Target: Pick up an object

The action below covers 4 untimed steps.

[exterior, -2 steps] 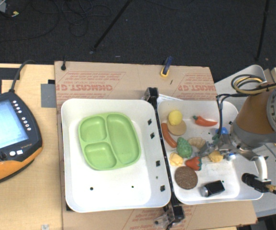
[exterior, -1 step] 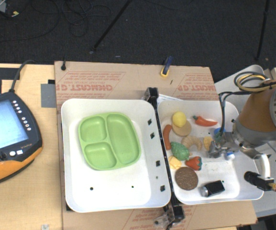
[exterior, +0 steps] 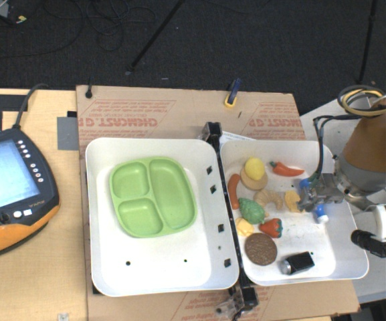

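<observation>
Nearest edge of the counter (exterior: 39, 273): cardboard sheet (exterior: 179, 112) runs under both bins and pokes out in front.

Right bin (exterior: 353, 263), front part: black-and-silver cylinder (exterior: 298, 263) lying on its side near the front wall. Just behind and left of it, a brown disc (exterior: 261, 249), flat. Behind that, a red pepper (exterior: 271, 227) beside a yellow piece (exterior: 245, 228).

Middle of the right bin: green leafy toy (exterior: 251, 210), a tan piece (exterior: 267, 197) close behind it, an orange-red sausage shape (exterior: 233, 190) along the left wall, a small yellow chunk (exterior: 292, 200) to the right.

End effector (exterior: 311, 199) sits low in the right bin, right of the yellow chunk, with blue parts at its tip. Whether it is spread or pressed together, I cannot tell; nothing clearly pinched. Grey arm (exterior: 363, 172) with the orange band enters from the right.

Further back in that bin: yellow lemon (exterior: 253, 169) on a tan base, orange carrot (exterior: 287, 170) near the rear wall.

Left bin (exterior: 106, 246): green three-compartment tray (exterior: 153, 196), set at a slant.

Off to the far left, a teach pendant (exterior: 9, 192) on the counter, screen lit. At the back edge of the cardboard, a blue-and-yellow clamp (exterior: 232, 93). Dark floor (exterior: 179, 32) with cables beyond.
</observation>
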Available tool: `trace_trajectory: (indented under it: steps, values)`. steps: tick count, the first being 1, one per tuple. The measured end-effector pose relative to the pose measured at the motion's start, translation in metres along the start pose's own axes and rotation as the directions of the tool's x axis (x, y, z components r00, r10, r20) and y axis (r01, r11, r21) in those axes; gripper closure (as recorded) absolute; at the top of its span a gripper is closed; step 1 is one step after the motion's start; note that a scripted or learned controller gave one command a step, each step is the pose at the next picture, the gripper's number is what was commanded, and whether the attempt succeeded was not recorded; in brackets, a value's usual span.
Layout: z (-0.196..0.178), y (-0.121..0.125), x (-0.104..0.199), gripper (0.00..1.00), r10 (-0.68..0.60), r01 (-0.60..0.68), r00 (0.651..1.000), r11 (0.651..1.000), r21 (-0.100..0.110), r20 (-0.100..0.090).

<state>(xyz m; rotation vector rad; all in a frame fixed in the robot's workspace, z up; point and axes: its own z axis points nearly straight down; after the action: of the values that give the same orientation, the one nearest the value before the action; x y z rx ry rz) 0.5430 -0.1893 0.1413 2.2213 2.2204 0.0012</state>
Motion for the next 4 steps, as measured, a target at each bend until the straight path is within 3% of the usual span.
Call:
trace_trajectory:
  steps: [2,3,4]
  values:
    - [-0.089,0.008,-0.007,1.0,-0.001,0.001,1.0,1.0,-0.001,0.001]
    - [-0.078,0.015,0.046,1.0,-0.004,0.004,1.0,1.0,0.004,-0.003]
    - [-0.091,0.026,0.092,1.0,-0.003,0.003,1.0,1.0,0.002,-0.001]
